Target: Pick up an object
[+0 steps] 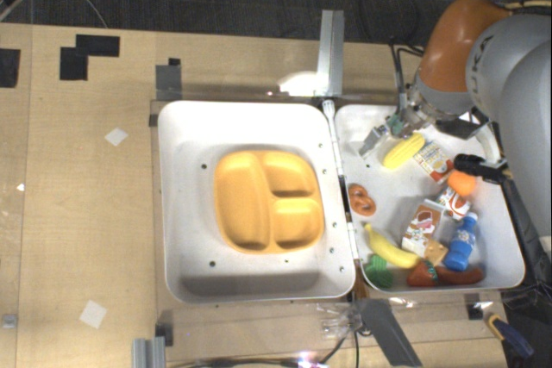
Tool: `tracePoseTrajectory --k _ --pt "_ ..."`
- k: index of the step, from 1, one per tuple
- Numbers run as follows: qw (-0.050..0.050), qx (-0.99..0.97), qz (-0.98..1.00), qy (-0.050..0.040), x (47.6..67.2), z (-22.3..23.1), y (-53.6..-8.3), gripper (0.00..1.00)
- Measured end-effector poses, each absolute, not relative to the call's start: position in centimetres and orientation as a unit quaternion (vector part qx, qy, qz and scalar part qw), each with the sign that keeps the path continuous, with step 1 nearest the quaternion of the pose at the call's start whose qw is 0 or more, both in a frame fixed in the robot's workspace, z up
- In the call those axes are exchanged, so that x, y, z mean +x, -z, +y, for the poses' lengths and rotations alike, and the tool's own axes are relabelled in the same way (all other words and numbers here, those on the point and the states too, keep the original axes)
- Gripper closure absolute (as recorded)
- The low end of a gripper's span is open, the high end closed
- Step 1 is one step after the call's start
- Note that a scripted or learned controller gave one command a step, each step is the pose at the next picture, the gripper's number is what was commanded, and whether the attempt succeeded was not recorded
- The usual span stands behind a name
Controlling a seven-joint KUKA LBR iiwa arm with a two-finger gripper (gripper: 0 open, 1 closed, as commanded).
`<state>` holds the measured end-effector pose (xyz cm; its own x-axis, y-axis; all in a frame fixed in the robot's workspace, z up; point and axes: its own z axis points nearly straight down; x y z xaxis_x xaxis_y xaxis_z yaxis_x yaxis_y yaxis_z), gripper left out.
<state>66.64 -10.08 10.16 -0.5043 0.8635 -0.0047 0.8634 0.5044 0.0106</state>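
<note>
My gripper (385, 134) hangs low over the back left part of the right bin (509, 271). A yellow corn cob (403, 152) lies right beside it, touching or nearly touching its tip. Further forward in that bin lie a brown pretzel (360, 200), a yellow banana (390, 248), a small printed carton (421, 228), a blue bottle (462, 242), an orange piece (463, 184) and a snack packet (430, 159). Red and green pieces (431, 274) sit along the front wall.
The left bin (181, 271) holds a yellow divided tray (267, 198). A metal post (331, 56) stands behind the seam between the bins. The grey arm with its orange band (457, 39) covers the right bin's back right corner.
</note>
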Motion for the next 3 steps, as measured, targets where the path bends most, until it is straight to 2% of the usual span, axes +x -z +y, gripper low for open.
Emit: tracePoseTrajectory --k 1,2,3 --pt "0.005 0.430 0.903 -0.0014 64.7 -10.6 -14.6 0.00" --pt "0.017 0.607 0.794 -0.0108 65.4 -11.4 -10.4 0.00" --pt "0.022 0.702 0.712 -0.0147 63.3 -10.6 -10.6 0.00"
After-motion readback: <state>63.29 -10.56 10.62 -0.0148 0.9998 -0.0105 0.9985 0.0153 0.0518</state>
